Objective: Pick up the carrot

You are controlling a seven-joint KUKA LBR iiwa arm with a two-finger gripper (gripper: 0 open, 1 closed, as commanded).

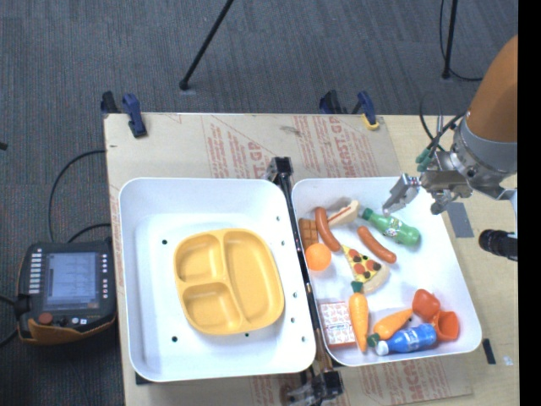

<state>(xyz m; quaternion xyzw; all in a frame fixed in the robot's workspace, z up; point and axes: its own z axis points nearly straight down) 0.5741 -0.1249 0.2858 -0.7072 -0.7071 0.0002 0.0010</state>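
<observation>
— Right bin [463, 288], lower middle: carrot [359, 320] lying lengthwise, green top toward the pizza slice [367, 267], tip toward the near rim. Just beside a red-and-white carton [336, 323] on its left; a 2nd, smaller orange vegetable [392, 322] close on its right, above a blue bottle [412, 339].

— And the gripper [423, 189]?

— Poised over the bin's far right corner, well apart from the carrot. Fingers spread wide, nothing between them. Nearest below: green bottle [391, 227] and a sausage [376, 244].

— Elsewhere in that bin?

— Orange ball [318, 256], hot dog [328, 227], waffle [308, 231], 2 red peppers [435, 313] at the right.

— Left bin [144, 252]?

— Yellow tray [228, 281] with 3 compartments, set in the middle. Pendant [66, 290] on the floor off the bench's left.
</observation>
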